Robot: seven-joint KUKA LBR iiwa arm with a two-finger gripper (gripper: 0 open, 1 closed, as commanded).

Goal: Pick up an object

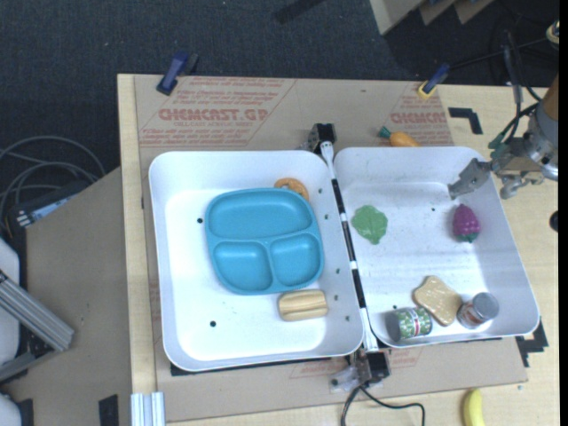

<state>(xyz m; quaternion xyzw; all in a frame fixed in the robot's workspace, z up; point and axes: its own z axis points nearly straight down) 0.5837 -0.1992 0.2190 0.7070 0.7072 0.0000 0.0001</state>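
Purple fruit [466, 223] just below tool [484, 177]

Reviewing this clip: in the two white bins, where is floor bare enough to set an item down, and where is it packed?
Left bin: bare strip left of the blue tray and along the front edge beside the bread roll. Right bin: open middle between the green toy, purple grapes and toast. Crowded: its front corner, where toast, green can and small jar cluster.

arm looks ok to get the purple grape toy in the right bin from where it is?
Probably yes. The end effector hangs at the right bin's upper right, just above the purple grape toy. The toy sits alone, with the green lettuce piece well off to its left.
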